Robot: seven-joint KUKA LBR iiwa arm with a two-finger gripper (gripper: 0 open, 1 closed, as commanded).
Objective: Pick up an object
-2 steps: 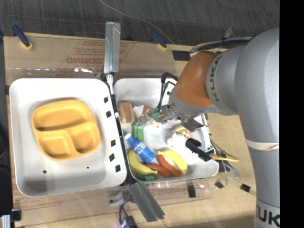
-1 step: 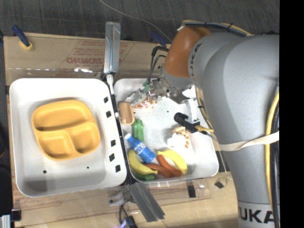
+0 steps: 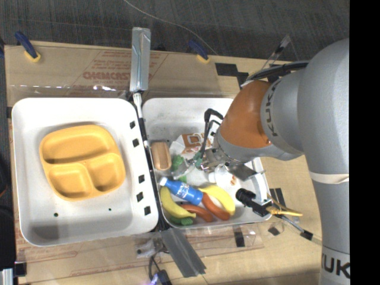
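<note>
Evidently nothing is lifted yet: the gripper (image 3: 203, 159) hangs low in the right bin (image 3: 166, 114) (whether its claw is spread, I cannot tell), just above the blue bottle (image 3: 183, 190) and banana (image 3: 170, 205); the grasp and lift are left to do.

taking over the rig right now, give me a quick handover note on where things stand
Gripper: down in the right bin, over the clutter; no object visibly in its grasp.
Things: blue bottle, banana and tan block all lie in the right bin. A yellow tray sits in the left bin.
Done: arm reached into the pile.
Left: grasp one object and lift it out.
</note>
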